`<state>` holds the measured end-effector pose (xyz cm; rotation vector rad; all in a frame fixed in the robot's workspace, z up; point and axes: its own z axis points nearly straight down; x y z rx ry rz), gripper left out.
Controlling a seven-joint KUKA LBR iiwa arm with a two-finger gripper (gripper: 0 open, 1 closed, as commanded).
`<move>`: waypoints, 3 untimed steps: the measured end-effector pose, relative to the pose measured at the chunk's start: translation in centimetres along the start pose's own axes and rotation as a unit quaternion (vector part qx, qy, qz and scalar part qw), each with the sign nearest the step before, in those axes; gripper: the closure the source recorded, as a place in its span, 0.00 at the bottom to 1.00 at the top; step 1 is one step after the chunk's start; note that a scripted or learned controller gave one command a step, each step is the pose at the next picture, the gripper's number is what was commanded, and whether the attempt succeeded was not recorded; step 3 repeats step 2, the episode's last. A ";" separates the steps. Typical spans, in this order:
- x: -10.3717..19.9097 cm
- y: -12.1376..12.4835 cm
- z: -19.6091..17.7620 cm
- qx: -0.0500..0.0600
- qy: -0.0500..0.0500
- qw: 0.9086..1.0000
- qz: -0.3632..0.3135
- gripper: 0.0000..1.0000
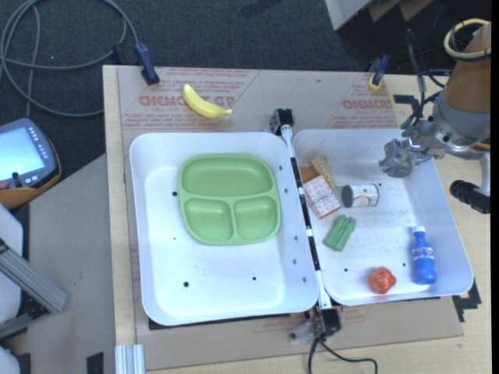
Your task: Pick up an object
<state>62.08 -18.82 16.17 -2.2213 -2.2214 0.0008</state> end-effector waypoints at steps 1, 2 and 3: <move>2.8 -1.7 -7.1 -0.002 0.000 1.000 0.000 1.00; 9.2 -1.1 -2.4 0.001 0.001 1.000 0.000 1.00; 9.2 -1.1 -2.4 0.001 0.001 1.000 0.000 1.00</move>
